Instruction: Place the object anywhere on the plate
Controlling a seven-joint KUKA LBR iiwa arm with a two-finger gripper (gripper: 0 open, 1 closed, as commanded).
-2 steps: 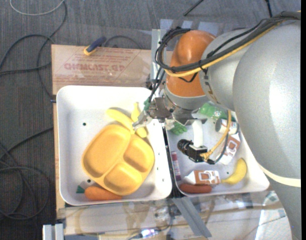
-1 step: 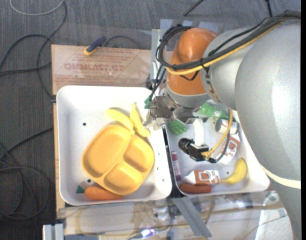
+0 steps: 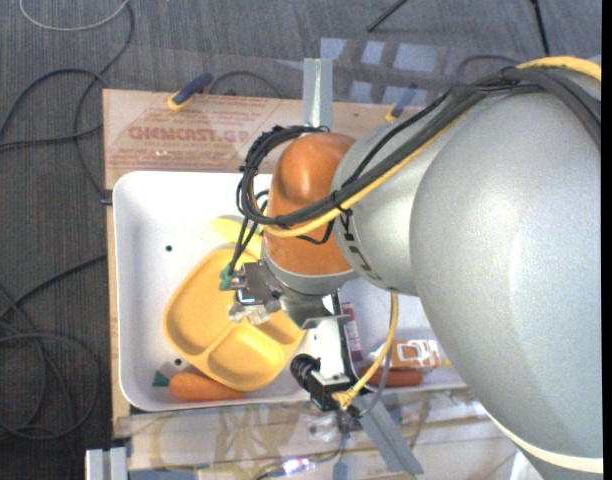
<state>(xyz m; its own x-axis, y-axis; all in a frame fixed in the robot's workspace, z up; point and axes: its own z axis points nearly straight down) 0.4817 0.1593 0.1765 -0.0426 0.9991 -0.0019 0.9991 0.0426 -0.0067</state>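
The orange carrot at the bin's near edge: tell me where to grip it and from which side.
Probably best from straight above, fingers across the middle of the orange carrot. It lies flat and lengthwise along the near wall of the white bin, green tip to the left, the yellow divided plate close behind, leaving little side room.

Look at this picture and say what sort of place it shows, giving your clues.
Probably a robotics lab or test bench, not a kitchen. A large grey robot arm reaches over a white bin holding a yellow divided plate and a toy-like carrot, while loose cables trail over the carpeted floor.
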